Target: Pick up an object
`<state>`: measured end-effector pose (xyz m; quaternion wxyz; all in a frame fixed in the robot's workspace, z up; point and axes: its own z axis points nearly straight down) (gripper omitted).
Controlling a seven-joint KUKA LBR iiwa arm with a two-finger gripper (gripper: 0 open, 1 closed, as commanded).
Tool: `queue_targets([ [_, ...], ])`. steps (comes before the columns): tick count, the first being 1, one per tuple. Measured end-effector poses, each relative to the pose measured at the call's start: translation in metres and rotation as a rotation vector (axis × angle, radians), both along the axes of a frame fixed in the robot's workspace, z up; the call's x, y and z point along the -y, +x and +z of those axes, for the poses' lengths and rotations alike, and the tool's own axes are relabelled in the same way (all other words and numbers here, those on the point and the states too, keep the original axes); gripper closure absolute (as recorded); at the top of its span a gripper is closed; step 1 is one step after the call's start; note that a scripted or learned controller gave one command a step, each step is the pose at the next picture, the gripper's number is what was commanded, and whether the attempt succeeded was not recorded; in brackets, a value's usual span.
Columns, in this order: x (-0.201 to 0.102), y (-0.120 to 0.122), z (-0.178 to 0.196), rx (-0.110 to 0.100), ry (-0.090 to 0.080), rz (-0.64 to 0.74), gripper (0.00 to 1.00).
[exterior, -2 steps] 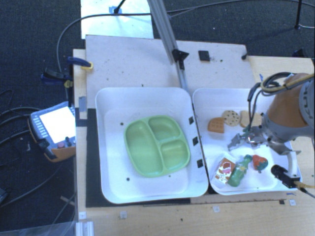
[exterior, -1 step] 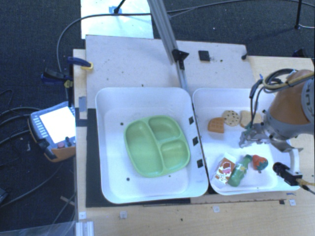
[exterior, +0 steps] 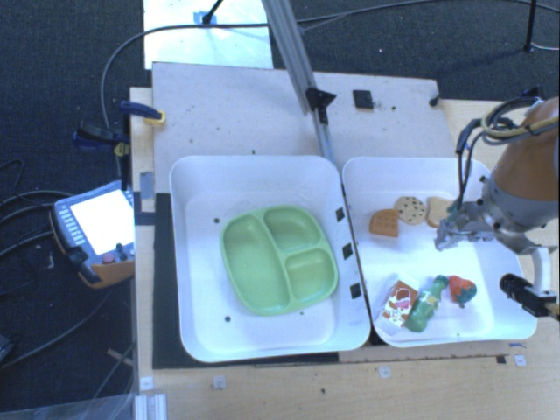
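**Mia:** What's on the table (exterior: 262, 103)?

**Dad:** Starting at the left, the left bin (exterior: 197, 234) has a green tray (exterior: 280, 259) in its middle. The right bin (exterior: 367, 182) has the food toys. A cracker (exterior: 384, 224), a cookie (exterior: 409, 209) and a bit of bread (exterior: 437, 210) sit near its far edge. A little packet (exterior: 400, 303), a green bottle (exterior: 424, 304) and a strawberry (exterior: 462, 290) sit near its front edge.

**Mia:** And the end effector (exterior: 455, 231)?

**Dad:** It's low over the right bin, just beside the bread, and I see nothing in it. I can't tell how wide it is open.

**Mia:** What could go wrong?

**Dad:** The bread is flat, so I think it could slip away. The cookie is very close, so it might get bumped. The bin wall could get hit too.
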<state>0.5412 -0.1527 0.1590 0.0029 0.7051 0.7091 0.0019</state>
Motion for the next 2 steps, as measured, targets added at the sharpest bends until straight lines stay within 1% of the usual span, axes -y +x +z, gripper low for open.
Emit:
queue_targets([
  [1, -0.005, 0.010, 0.058, 0.002, 0.000, 0.001, 1.00],
  [2, -0.005, 0.012, 0.099, 0.000, 0.000, 0.001, 1.00],
])
